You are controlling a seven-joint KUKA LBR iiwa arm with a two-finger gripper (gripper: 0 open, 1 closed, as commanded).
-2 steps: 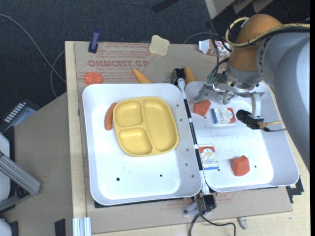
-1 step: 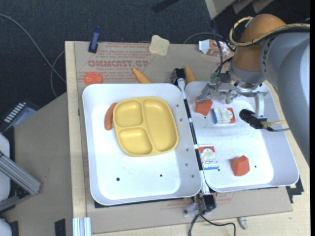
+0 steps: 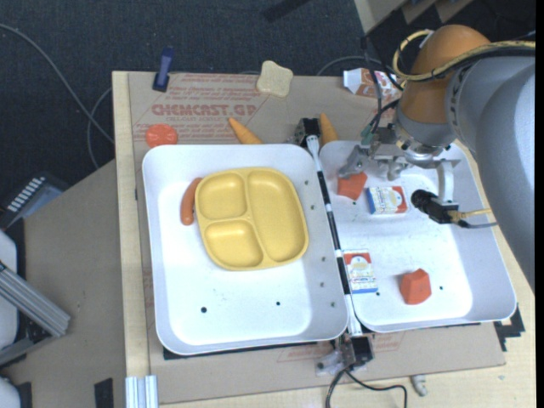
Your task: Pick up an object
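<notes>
End effector (image 3: 361, 161) sits low over the back-left corner of the right shallow white bin (image 3: 476, 300). A small orange-red block (image 3: 351, 184) lies just under and in front of its tip, touching or nearly so; I judge this the target. Grip state: cannot tell from this slant. The small white printed carton (image 3: 386, 200) lies just beside the block, toward the arm.
</notes>
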